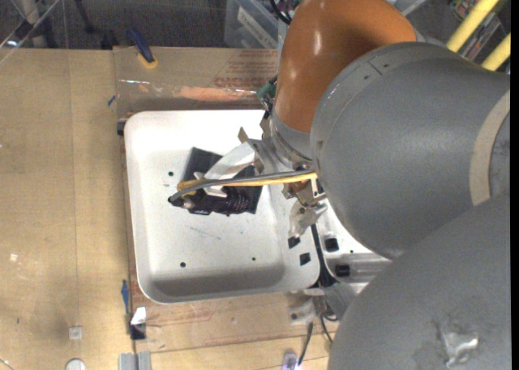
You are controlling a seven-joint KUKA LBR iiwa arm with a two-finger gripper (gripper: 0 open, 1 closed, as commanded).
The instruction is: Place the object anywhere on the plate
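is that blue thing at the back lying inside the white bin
No, the blue thing lies on the wooden bench, outside and beyond the far rim of the white bin.

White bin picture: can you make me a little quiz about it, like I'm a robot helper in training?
1. True or false: the white bin sits on a light brown bench.
2. What colour is the band on the grey arm? A) blue B) orange C) green
3. Fill in the gap: the arm reaches over the bin from the picture's ____ side.

Key: 1 true; 2 B; 3 right.
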